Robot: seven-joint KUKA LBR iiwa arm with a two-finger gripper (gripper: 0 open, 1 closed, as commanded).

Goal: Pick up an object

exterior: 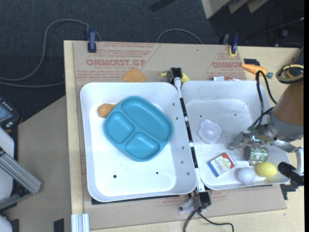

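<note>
Tool (254,151) low in the right white bin (227,98), over a small greenish metal can (256,154) — we cannot tell if it is spread or pinching. Just beside the can we see a yellow lemon-shaped fruit (266,169), a white ball (246,175), a small printed card (221,164). Blue divided plastic plate (138,127) — left bin (96,144).

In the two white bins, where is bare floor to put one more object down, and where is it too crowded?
Left bin: free floor along the front, below the blue divided plate. Right bin: free floor at the back, above the clear cup. Crowded: the right bin's front right corner, where the claw, small can, yellow ball, white ball and small carton cluster.
</note>
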